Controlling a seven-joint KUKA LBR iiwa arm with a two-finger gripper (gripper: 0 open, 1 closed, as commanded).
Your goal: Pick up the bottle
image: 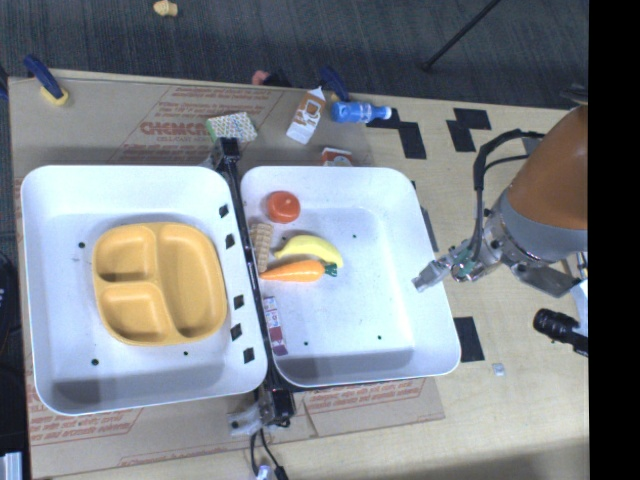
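**Bottle lying outside the bins**

The bottle (357, 113) is lying on the surface (520, 408) beyond the right bin (400, 308), near a small carton (306, 116). The pincer (432, 276) is hovering just off that bin's right rim, carrying nothing; whether it is spread is impossible to tell. A tomato (283, 206), banana (310, 249) and carrot (293, 272) are sitting in the right bin; a yellow tray (160, 281) is sitting in the left bin (60, 368).

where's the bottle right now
The blue bottle lies on its side on the bench beyond the right bin, outside it, next to a small carton.
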